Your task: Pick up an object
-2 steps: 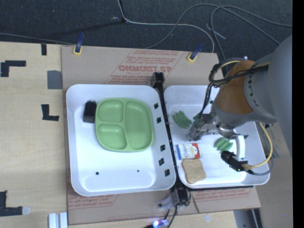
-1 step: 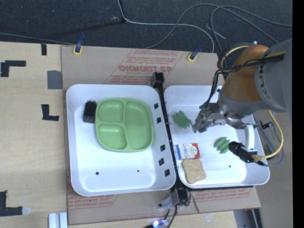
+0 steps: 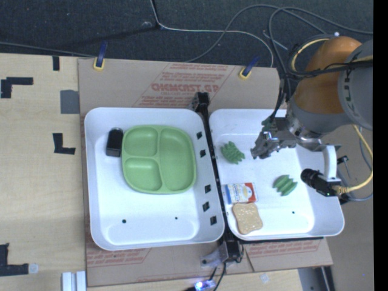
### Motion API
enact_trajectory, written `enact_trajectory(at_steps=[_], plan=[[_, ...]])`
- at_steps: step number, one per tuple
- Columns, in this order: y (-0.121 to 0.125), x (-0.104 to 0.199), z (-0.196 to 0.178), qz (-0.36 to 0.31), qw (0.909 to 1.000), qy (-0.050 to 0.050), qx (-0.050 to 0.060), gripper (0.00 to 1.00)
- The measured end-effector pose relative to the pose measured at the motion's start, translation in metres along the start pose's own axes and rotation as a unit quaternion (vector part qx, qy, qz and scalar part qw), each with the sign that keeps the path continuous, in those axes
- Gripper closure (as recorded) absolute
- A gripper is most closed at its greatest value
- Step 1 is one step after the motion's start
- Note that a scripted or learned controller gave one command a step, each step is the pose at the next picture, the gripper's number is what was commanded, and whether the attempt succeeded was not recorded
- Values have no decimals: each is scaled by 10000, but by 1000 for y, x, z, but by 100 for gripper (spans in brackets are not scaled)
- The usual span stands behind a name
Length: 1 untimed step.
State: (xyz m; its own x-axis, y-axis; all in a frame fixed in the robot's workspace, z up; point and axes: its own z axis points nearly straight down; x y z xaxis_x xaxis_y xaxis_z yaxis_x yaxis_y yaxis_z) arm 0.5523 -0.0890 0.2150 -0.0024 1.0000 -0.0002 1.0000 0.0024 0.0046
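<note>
My gripper [image 3: 265, 148] hangs over the upper middle of the right bin [image 3: 303, 226], just right of a green leafy toy [image 3: 231, 152]. Nothing shows between its fingers. A second green piece [image 3: 284, 184] lies below and to the right of the gripper. A small blue, white and red packet [image 3: 240, 193] and a tan slice of toast [image 3: 247, 217] lie near the bin's front left. In the left bin [image 3: 145, 229] sits a green divided plate [image 3: 159, 159] with a small black block [image 3: 114, 142] at its left.
A black divider with clips [image 3: 208, 162] runs between the bins. Cables loop across the dark floor behind the bench. Cardboard [image 3: 176, 83] lies under both bins, held by blue and yellow clamps at the back.
</note>
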Motion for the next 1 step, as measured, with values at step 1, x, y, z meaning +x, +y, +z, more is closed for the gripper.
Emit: enact_trajectory(at_steps=[1], plan=[[0, 0, -11, 8, 10000, 2, 20, 100]])
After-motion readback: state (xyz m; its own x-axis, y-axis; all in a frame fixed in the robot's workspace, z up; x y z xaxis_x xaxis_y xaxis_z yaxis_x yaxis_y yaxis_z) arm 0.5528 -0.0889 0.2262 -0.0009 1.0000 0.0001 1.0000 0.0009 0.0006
